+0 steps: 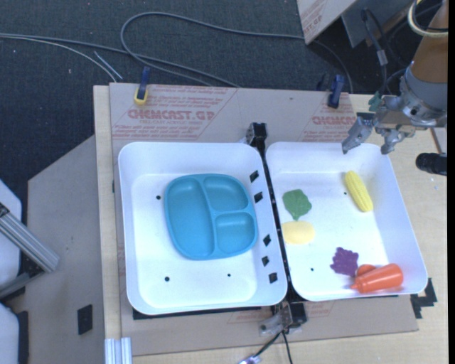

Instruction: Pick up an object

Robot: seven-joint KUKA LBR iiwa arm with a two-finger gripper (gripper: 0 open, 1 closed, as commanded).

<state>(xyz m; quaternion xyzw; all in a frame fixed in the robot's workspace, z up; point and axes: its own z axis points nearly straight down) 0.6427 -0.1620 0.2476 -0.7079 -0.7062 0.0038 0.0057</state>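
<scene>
The gripper (370, 139) is seen spread open and holding nothing above the right bin's (409, 220) far rim; the yellow corn cob (358, 190) is found at six o'clock of it, well apart.

Dark grey carpet floor (57, 92) with a couple of cables (163, 21) looping across it up top. The tabletop (206, 106) is a tan board with red lettering, held by blue clamps (143, 91) along its far edge. Lighting's pretty even.
</scene>
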